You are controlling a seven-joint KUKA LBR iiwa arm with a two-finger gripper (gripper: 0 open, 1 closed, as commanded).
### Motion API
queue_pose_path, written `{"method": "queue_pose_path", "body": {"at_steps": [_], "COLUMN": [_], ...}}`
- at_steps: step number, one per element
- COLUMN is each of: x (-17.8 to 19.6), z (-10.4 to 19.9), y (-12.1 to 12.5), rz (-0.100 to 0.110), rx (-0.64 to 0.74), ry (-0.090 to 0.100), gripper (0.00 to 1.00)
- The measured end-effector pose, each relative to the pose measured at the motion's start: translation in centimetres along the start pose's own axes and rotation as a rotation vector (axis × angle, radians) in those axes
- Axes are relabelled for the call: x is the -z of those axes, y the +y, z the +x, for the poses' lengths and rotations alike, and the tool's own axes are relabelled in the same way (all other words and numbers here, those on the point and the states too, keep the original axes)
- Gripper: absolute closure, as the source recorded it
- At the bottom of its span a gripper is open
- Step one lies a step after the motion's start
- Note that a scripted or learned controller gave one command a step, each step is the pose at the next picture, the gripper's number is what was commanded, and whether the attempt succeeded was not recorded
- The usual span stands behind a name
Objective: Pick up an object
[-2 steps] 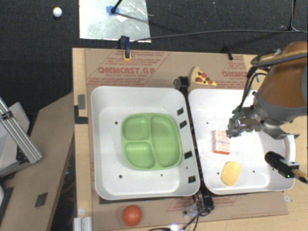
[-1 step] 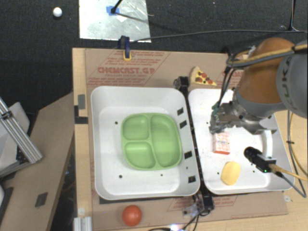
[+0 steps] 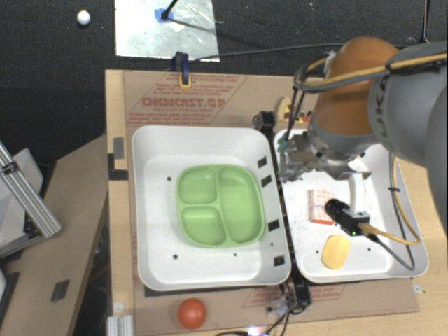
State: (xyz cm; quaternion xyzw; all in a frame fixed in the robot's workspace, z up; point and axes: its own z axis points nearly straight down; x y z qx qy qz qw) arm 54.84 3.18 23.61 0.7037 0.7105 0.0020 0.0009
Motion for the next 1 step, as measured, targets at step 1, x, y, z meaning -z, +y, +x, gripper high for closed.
{"method": "queue_pose_path", "body": {"at_steps": [1], "x": [0.23], "z": [5.47], "y": [1.91], "rz": [0.001], "rx": [0.000], "ry": [0.001], "gripper": [1.00]}}
